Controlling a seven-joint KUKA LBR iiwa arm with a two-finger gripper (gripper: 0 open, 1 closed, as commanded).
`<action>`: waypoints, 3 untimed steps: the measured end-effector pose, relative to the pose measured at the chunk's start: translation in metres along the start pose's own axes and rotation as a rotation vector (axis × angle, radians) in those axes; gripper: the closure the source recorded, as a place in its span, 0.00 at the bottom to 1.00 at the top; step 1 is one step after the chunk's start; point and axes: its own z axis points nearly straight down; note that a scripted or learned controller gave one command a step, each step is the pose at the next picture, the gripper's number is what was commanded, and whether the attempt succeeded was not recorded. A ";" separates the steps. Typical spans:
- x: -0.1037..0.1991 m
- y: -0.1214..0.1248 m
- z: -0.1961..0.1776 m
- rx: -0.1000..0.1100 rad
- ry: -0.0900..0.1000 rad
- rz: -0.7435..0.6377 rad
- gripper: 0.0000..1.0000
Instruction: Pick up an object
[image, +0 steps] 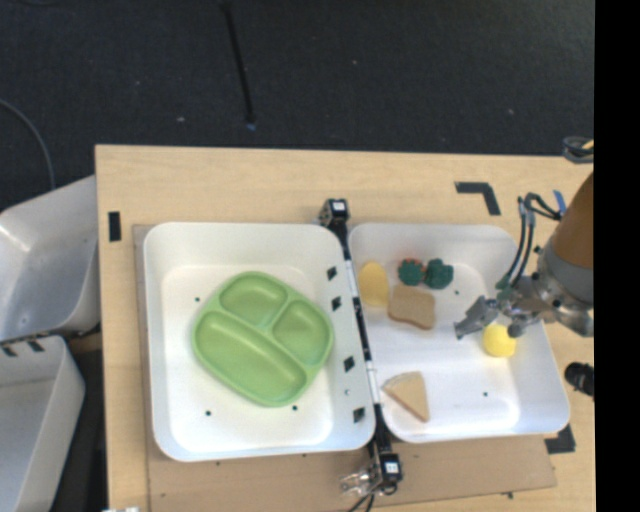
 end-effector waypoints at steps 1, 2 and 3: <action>0.000 0.003 -0.007 -0.013 -0.003 -0.004 0.00; 0.010 0.002 0.046 -0.009 -0.003 -0.002 0.00; 0.009 0.002 0.099 -0.009 -0.003 -0.001 0.00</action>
